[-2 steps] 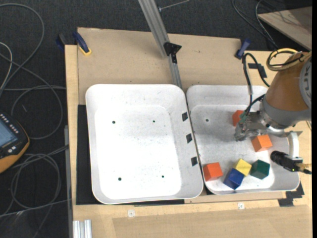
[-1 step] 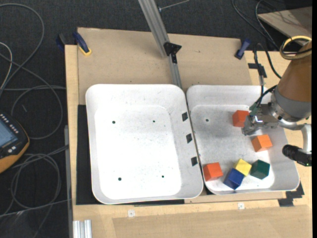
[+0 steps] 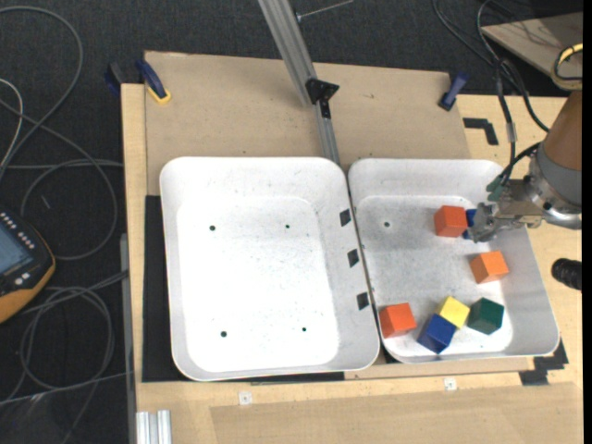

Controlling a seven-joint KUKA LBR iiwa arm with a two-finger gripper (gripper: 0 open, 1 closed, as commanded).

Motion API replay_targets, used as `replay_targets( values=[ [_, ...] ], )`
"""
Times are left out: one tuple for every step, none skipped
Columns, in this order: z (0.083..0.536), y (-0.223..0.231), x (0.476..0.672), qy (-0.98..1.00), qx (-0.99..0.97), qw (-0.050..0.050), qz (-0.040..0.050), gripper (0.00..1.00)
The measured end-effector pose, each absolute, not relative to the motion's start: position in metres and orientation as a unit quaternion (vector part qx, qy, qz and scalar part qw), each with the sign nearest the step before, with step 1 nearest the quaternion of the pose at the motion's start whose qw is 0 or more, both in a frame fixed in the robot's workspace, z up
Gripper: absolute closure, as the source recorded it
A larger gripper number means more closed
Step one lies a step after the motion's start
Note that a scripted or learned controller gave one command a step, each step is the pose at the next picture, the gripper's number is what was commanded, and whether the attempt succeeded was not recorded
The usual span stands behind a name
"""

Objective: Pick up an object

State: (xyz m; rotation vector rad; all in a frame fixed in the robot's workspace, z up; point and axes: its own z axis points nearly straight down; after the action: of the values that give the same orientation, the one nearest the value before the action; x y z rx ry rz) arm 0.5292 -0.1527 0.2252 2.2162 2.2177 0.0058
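Here the desk (image 3: 277,91) carries two white bins, and the right bin (image 3: 407,178) holds everything loose. The arm (image 3: 566,155) reaches in from the right, its gripper (image 3: 483,222) low near the bin's far right corner. Whether the fingers are apart or together cannot be told; they are a small dark blur. Just left of them sits an orange-red cube (image 3: 450,221), with a scrap of blue (image 3: 470,217) between cube and gripper. An orange cube (image 3: 488,266) lies just below the fingers; well below lie a green cube (image 3: 486,315), yellow cube (image 3: 453,310), blue cube (image 3: 435,332) and another orange-red cube (image 3: 398,318). The likely risk is that the fingers close beside the nearest cube, not around it, nudging it away or clipping the bin wall.
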Motion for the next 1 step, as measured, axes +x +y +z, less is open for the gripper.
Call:
replay_targets(
  values=[
    [0.2434, -0.1527, 0.5305, 0.708, 0.707, 0.002, 0.0012, 1.0]
  ],
)
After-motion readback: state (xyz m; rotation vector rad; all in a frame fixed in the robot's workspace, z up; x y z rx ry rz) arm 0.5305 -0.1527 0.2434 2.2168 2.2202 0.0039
